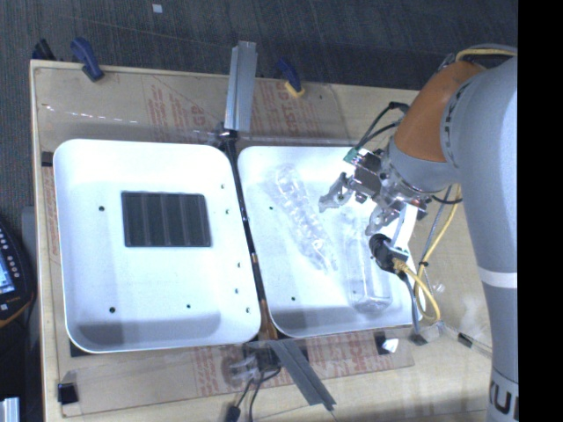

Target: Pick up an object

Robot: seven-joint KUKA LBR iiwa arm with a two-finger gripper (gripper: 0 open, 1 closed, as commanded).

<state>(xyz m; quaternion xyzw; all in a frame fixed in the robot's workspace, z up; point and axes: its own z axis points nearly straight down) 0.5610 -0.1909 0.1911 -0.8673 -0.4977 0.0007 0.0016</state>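
My gripper (359, 213) hangs over the right part of the right bin (264, 236), its fingers spread and open, with nothing between them. One fingertip (332, 199) points left toward a clear, ridged plastic object (302, 214) that lies in the middle of that bin. A second clear item, tube-like (366, 281), lies just below the gripper near the bin's right wall. In the left bin (79, 262) a dark grey ribbed rectangle (165, 219) lies flat.
The grey arm with its orange band (433, 112) reaches in from the right, with cables (420, 280) looping over the right bin's edge. A metal bar (239, 84) and blue clamps (88, 60) stand along the bench's far edge.
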